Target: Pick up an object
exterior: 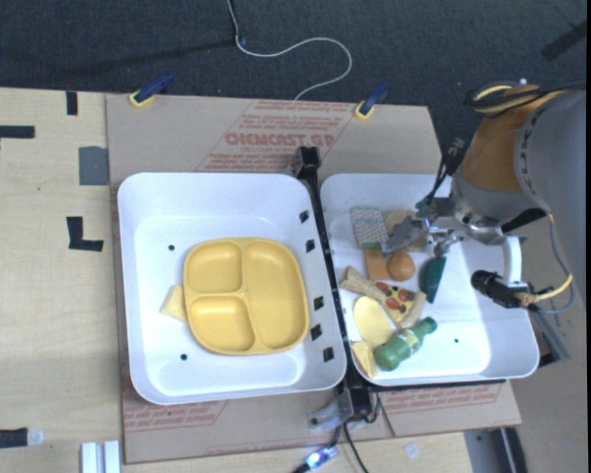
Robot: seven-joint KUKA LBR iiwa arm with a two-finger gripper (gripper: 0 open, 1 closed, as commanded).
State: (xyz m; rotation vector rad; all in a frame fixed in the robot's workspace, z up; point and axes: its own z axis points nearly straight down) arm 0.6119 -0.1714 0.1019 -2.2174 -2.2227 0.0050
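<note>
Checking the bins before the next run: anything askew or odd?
Mostly fine. A pale yellow piece is wedged under the left edge of the yellow divided plate in the left bin. The right bin holds jumbled toy food.

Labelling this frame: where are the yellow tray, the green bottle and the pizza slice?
Yellow tray (246, 296), camera view, centre divider.
Green bottle (404, 344), camera view, body.
Pizza slice (386, 291), camera view, topping.

My arm (532, 166) comes in from the right, grey links bent downward with the orange band above the wrist showing. I have the pincer (406, 235) low, pointing left; its tips are too blurred to read.
</note>
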